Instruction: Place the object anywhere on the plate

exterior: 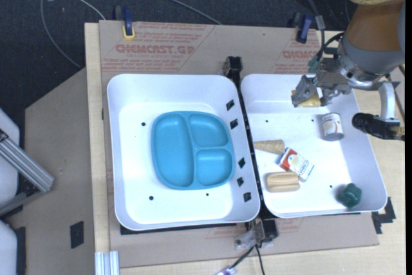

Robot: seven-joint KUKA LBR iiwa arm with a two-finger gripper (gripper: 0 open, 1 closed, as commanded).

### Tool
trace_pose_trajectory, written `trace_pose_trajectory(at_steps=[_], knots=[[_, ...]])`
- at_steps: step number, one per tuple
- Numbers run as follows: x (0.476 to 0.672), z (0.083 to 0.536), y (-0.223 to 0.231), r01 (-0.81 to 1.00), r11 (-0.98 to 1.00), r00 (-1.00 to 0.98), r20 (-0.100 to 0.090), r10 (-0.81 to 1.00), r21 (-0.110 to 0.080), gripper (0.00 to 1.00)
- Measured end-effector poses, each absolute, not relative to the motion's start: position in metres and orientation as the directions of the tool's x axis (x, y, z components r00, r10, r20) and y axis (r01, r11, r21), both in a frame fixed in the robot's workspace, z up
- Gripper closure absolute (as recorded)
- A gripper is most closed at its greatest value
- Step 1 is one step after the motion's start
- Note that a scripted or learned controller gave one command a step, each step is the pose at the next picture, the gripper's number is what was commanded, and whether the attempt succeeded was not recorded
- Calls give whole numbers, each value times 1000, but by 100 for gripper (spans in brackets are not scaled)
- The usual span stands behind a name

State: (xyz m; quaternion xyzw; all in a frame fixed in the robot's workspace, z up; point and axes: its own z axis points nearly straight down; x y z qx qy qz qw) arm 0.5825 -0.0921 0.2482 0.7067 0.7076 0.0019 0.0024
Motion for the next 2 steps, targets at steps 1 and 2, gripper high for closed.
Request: trace_pose_trajectory(at_steps=[1, 2], knots=[[583, 234, -39, 1000, 6, -6, 3, 1000, -3, 100], [574, 230, 23, 1000, 7, -7, 4, 1000, -4, 100]])
